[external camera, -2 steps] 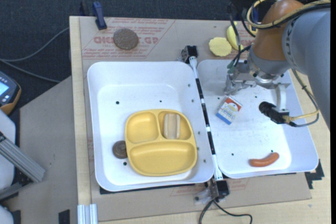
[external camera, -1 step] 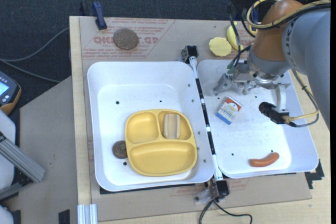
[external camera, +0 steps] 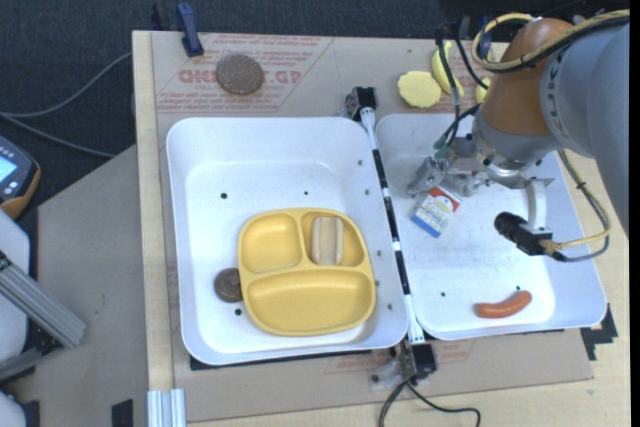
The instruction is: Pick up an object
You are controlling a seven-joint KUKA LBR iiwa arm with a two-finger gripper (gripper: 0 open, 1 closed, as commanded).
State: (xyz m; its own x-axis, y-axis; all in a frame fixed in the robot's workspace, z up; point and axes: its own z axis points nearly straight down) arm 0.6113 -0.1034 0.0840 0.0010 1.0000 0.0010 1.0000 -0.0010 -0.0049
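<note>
The gripper (external camera: 447,177) hung directly above the carton (external camera: 435,212) (tilted, long axis diagonal); whether it was spread, I couldn't tell.

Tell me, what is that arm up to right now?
End effector low in right bin, above small carton. Carton not visibly gripped. Sausage lies apart, nearer front.
</note>
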